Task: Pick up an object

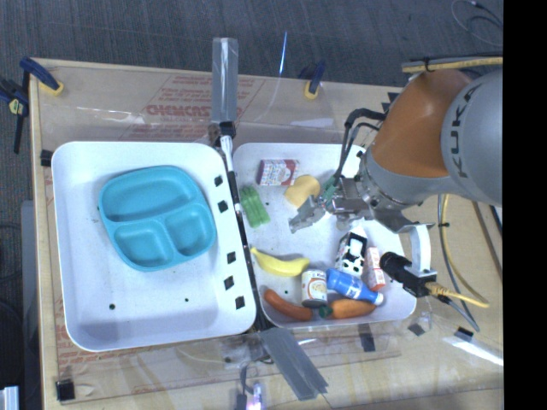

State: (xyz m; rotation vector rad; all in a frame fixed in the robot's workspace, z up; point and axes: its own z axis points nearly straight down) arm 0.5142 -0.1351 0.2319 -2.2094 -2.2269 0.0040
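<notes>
Fingers (306, 219) look parted, gripping nothing, above bare floor of the right bin (282, 154). Risk: closing here catches only air; yellow lemon-like piece (301, 190) sits just beyond them, banana (279, 263) well short.

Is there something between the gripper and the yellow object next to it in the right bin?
Nothing visible stands between them. The gripper hangs just below the yellow object in the right bin, with bare bin floor around it.
</notes>
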